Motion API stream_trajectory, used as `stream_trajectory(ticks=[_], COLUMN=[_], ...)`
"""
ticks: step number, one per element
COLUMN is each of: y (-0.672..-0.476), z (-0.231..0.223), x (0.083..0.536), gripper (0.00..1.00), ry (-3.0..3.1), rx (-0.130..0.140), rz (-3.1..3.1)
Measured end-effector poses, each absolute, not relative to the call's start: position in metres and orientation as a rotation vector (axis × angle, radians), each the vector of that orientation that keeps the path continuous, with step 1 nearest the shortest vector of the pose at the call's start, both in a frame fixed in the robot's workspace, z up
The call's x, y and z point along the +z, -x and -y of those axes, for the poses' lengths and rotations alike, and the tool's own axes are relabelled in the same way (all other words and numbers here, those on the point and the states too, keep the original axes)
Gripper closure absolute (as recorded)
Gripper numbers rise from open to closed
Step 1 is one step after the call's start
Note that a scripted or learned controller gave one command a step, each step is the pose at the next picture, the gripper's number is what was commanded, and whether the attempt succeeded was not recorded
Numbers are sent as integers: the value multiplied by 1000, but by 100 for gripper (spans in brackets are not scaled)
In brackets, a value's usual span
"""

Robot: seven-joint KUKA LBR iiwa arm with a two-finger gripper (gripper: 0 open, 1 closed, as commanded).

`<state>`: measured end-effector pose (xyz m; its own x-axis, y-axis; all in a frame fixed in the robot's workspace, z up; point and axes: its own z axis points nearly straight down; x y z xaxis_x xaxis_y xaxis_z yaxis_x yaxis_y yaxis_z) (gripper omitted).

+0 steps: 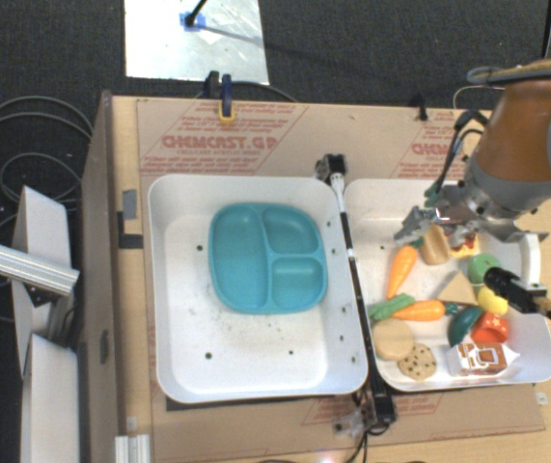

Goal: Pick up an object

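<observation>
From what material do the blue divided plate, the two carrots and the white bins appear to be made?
The blue divided plate: likely moulded plastic, with a smooth matte look and soft rounded ridges.
The upper carrot and the lower carrot: probably toy plastic, with uniform bright orange and a slight sheen.
The white bins: seemingly thin formed plastic, with rounded corners and raised rims; the material is not certain.

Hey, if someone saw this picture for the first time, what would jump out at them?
First the teal divided plate, lying alone in the left bin. Next the bright heap of toy food in the right bin: two carrots, a cookie, a small carton and more. Above that heap the grey and orange arm reaches in from the right, its gripper low over a tan piece.
</observation>
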<state>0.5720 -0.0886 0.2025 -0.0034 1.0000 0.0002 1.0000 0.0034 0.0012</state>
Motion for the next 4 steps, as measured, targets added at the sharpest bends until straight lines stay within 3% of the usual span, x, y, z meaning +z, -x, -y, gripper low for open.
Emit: stream_trajectory(ticks=[1,2,3,4], y=[-583,-579,-581,-568], z=[107,99,99,3], x=[131,82,95,190], gripper=[0,0,100,100], ry=[-2223,-2223,-2218,-2203], rx=[-4,-3,4,16], rz=[-2223,-2225,-2222,-2234])
